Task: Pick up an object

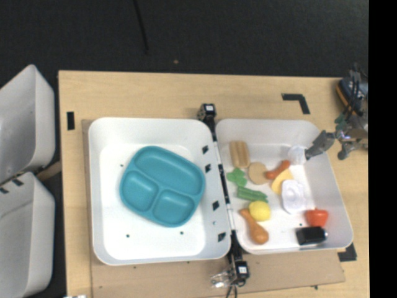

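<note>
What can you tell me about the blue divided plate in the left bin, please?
The blue divided plate is teal, smooth and plastic-looking, a rounded square with three recessed compartments: one large one toward the upper left and two smaller ones toward the lower right. It lies flat, right side up, turned at a slant to the walls of the left bin, near the bin's middle. It rests on the white bin floor, and nothing lies in its compartments or touches it.

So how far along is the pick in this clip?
Nothing looks picked yet. The gripper sits at the right bin's upper right rim, with nothing visibly between its fingers. The toy food, such as the lemon, lies in the bin. Reach, grasp and lift remain.
</note>
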